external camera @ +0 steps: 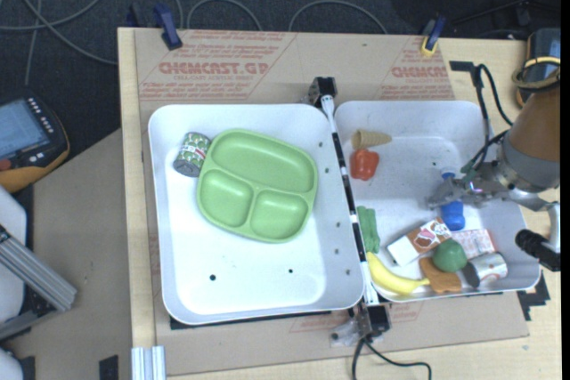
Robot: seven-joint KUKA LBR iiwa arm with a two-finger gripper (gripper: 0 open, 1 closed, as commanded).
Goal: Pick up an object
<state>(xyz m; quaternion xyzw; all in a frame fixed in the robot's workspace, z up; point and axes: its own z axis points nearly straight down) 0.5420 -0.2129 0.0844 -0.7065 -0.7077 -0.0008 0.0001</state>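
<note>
In the right bin [401, 116] lie a small cone [370, 139], a red toy [363, 163], a small blue object [453, 216], a white and red box [424, 241], a green ball [450, 254], a banana [392, 278] and a silver can [486, 267]. My gripper [458, 190] hangs low over the right bin's right side. It is just above the blue object and very close to it. I cannot tell whether it touches the blue object.
The left bin [178, 262] holds a green divided plate [256, 185] and a small patterned can [191, 153] at its upper left. A green strip [368, 229] lies by the divider between the bins. An orange piece [443, 281] and a pink packet [474, 239] crowd the right bin's front corner.
</note>
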